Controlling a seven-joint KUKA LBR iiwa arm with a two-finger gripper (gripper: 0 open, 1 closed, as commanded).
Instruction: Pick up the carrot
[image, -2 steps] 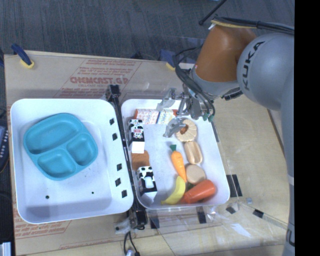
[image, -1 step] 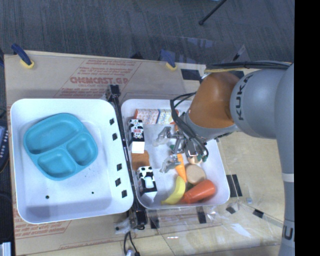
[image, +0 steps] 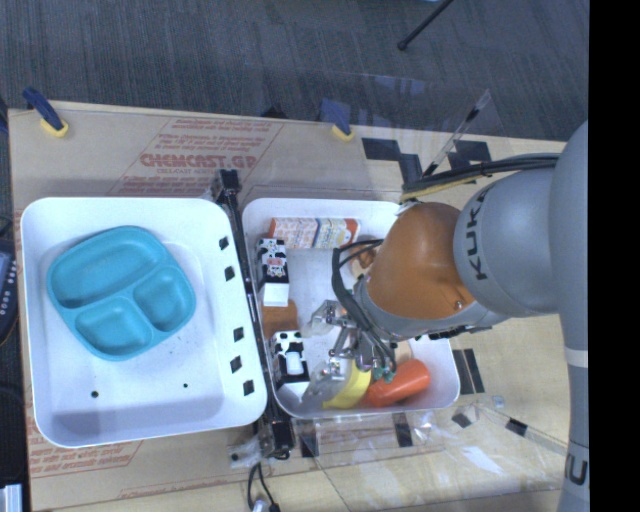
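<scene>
One tool (image: 345, 362) is what I have to work with, and I see it low in the right bin (image: 420, 214), its metal fingers pointing toward that bin's near wall; from this angle I cannot tell how far they are spread or whether anything sits between them. Just beside the tool, against the near wall, lies the carrot (image: 402, 383), orange and on its side, and a yellow banana-like piece (image: 350, 388) touches its left end. I count one carrot and one yellow piece.

Two small black-and-white cartons (image: 273, 259) stand along the right bin's left wall, the second (image: 290, 356) nearer to me, with a white-and-brown block (image: 275, 304) between them. One printed orange-and-white box (image: 313, 232) lies along the far wall.

The left bin (image: 40, 330) holds a single blue divided plate (image: 120, 291) with three compartments, sitting toward the far left corner.

The arm comes in from the right, its grey link (image: 520, 240) bent over the right bin and the orange band (image: 420, 270) hanging directly above the tool. Both bins rest side by side on the table (image: 150, 150), with two blue-and-yellow clamps (image: 45, 112) on its far edge, the other (image: 337, 117) further right.
</scene>
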